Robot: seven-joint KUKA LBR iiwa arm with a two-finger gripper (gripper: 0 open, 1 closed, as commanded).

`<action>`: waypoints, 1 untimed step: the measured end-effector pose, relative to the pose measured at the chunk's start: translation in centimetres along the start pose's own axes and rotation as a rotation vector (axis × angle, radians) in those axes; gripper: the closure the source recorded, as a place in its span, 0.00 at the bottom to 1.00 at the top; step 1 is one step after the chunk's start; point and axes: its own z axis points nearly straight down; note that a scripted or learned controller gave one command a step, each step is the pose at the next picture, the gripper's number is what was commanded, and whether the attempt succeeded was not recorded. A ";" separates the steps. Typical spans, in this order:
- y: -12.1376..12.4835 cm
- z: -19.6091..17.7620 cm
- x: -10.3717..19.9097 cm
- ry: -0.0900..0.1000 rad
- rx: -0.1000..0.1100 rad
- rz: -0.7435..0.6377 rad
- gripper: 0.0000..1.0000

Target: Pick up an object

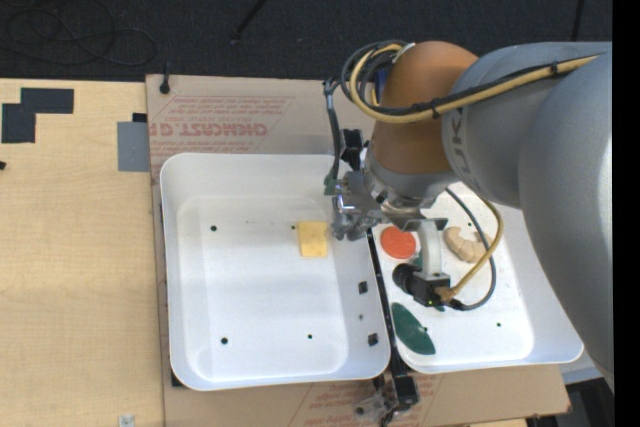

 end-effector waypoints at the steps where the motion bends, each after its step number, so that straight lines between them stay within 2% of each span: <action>1: -5.1 0.0 3.8 0.001 -0.001 -0.006 1.00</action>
